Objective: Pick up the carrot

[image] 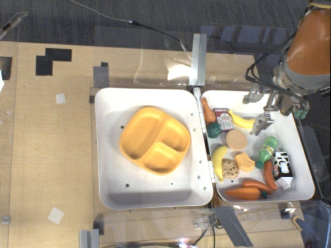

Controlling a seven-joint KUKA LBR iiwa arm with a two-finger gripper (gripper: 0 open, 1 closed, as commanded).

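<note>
The carrot (207, 112) is a short orange piece with a green leafy end (213, 131). It lies along the left wall of the right bin (305, 164), near the far end. My gripper (260, 110) hangs over the far right part of that bin, to the right of the carrot and well apart from it. It is open, with nothing between its fingers. A yellow banana (241, 121) lies between the gripper and the carrot.
The right bin also holds a small carton (224, 119), a tan disc (237, 139), a second banana (219, 158), cookies (243, 163), a green bottle (267, 150), sausages (269, 173) and a milk box (282, 165). A yellow divided plate (154, 138) sits in the left bin (108, 185).
</note>
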